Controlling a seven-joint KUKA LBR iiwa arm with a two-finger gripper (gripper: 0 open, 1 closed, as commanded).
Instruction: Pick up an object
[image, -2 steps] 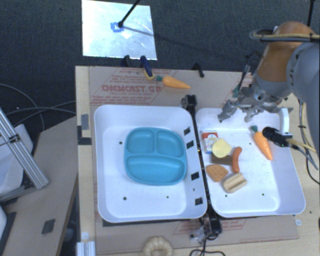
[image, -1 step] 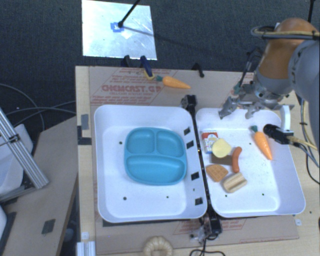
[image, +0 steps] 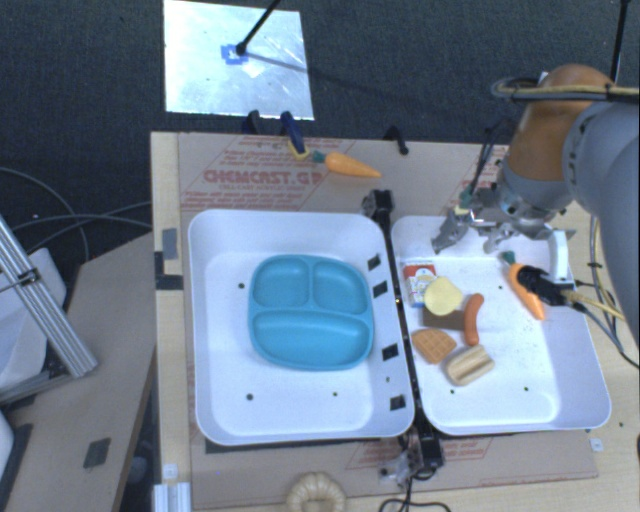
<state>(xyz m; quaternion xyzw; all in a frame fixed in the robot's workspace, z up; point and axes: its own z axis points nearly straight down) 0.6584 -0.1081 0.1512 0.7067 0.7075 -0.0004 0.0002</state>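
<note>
The claw (image: 470, 234) hangs at the upper right of the frame, over the top edge of the right bin (image: 580, 400). Its two fingers are spread apart and nothing is between them. The grey arm (image: 600, 150) with its orange band (image: 560, 110) comes in from the right.

In the right bin, toward its left side, sits a small pile of toy food. There is a little red and white box (image: 417, 275), a round yellow piece (image: 443, 297) just beside it, a toy sausage (image: 473, 316), a round waffle cookie (image: 435, 345) and a tan bread roll (image: 469, 365). A toy carrot (image: 524, 288) lies near the right side of this bin, below the claw.

The left bin (image: 220, 380) holds a blue plate (image: 310, 310) with three parts.

Another toy carrot (image: 346, 164) lies on the cardboard (image: 250, 175) above the bins, at the top middle of the frame
</note>
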